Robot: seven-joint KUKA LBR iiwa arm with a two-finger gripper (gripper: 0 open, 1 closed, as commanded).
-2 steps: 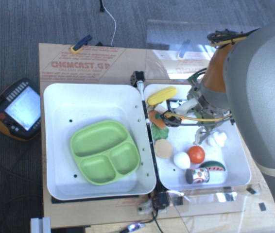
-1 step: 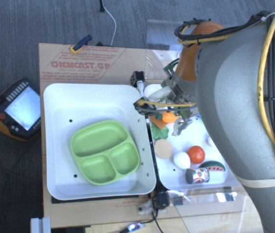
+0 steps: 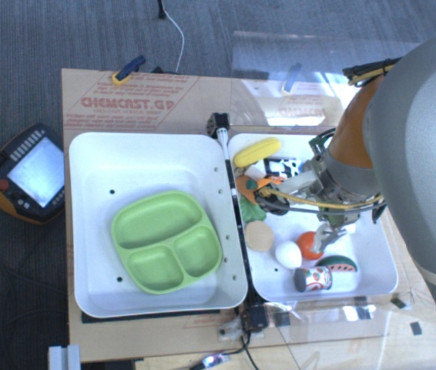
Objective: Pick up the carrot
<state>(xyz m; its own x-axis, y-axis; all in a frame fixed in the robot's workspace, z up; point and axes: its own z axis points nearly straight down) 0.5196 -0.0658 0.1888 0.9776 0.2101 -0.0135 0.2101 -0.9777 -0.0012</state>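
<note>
1 carrot [image 3: 265, 182] just left of gripper [image 3: 327, 236]; apart

Bulky grey arm [image 3: 414, 153], orange band (above wrist), yellow cable looped below.

Right bin [image 3: 372, 280]: carrot [image 3: 263, 183] below banana [image 3: 256, 151]; gripper [image 3: 327, 236] over tomato [image 3: 309, 245]. Left bin [image 3: 95, 206]: green tray [image 3: 166, 240].

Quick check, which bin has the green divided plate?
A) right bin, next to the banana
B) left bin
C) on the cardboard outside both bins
B: the plate lies flat in the left bin, alone there; the banana is in the right bin.
</note>
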